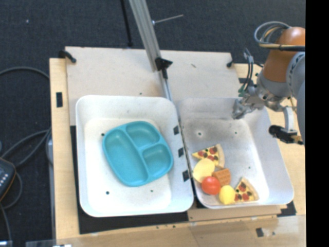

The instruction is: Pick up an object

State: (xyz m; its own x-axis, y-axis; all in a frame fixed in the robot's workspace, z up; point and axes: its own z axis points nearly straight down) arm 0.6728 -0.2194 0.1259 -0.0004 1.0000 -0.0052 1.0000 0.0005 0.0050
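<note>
Honestly, whether the arm's two metal fingers (240, 110) are parted or closed cannot be told; nothing shows between them. They hang over the far corner of the right shallow white bin (267, 156), close to its wall, well apart from the toy food: pizza slice (211, 153), yellow piece (203, 169), red tomato (210, 184). Descending there risks grasping air or scraping the bin wall.

Arm enters from the right, orange band uppermost, wrist angled down-left. Gripper (240, 110) is positioned at the far right of the scene.
</note>
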